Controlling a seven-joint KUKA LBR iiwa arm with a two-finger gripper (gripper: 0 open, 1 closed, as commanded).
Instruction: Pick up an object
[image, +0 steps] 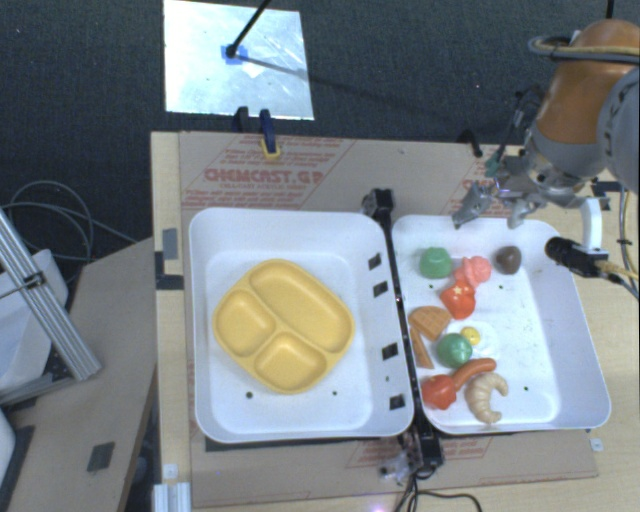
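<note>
My gripper (494, 208) hangs over the far edge of the right bin (570, 330), its two fingers spread open with nothing between them. Below it in that bin lie several toy foods: a green round piece (435, 263), a pink piece (477, 269), a dark brown ball (508, 259), a red pepper (458, 299), a brown wedge (431, 322), a green ball (454, 349), a fried egg (472, 336), a sausage (471, 372), a red piece (438, 391) and a tan croissant (486, 396).
The left bin (215, 250) holds a yellow divided plate (284, 324). A black divider with clips (392, 300) runs between the bins. A black cylinder (570, 257) on the arm juts over the right bin's far right rim.
</note>
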